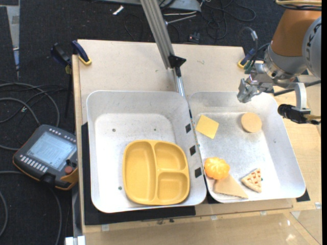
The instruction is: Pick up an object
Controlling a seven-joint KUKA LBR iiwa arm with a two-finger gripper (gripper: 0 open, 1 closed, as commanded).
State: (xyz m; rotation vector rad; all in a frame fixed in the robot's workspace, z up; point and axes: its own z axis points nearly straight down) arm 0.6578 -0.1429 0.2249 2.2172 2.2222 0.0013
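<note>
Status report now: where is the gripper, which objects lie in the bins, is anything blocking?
Gripper above right bin's far edge, holding nothing. Round tan disc nearest below it. No obstruction around disc.

Arm (301, 29) runs off my right edge, so I only get the wrist end; gripper (249, 92) is small and blurred over the right bin's (286, 152) back rim, can't tell how it's set; tan wedge (228, 188) partly tucked under the orange (216, 168); pizza slice (252, 180) topping too small to read; pendant (46, 157) screen unreadable; left bin's (102, 137) floor partly covered by the yellow tray (156, 172).
</note>
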